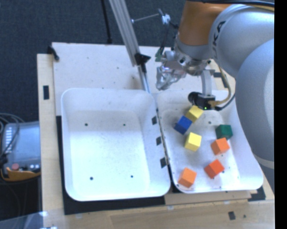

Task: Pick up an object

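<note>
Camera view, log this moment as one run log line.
gripper: above right bin's far-left corner | holding: nothing seen | cubes there: two yellow, blue, green, three orange

The gripper [166, 80] is blurred, a pale smear against the bench. The arm [239, 42] is cut off by the top and right edges and hides the right bin's [248, 178] far right corner. The green cube [224, 130] is partly covered by an orange cube [220, 146]
</note>
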Controlling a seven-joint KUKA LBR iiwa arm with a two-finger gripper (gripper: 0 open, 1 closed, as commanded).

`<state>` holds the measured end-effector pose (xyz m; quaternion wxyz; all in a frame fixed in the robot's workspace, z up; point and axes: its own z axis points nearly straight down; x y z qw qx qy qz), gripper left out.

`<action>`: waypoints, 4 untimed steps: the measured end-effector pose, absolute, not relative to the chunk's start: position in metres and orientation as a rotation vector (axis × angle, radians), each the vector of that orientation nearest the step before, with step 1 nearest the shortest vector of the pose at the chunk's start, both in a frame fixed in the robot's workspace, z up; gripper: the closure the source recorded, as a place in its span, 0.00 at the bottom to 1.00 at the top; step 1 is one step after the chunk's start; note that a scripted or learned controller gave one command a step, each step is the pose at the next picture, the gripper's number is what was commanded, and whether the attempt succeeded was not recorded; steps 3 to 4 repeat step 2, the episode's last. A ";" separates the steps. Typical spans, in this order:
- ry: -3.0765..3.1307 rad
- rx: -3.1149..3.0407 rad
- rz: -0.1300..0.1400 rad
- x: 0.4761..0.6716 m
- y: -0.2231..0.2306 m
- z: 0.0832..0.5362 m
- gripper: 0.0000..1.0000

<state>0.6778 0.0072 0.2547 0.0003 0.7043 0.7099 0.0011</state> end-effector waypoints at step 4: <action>2.227 2.213 0.003 0.675 0.097 0.253 1.00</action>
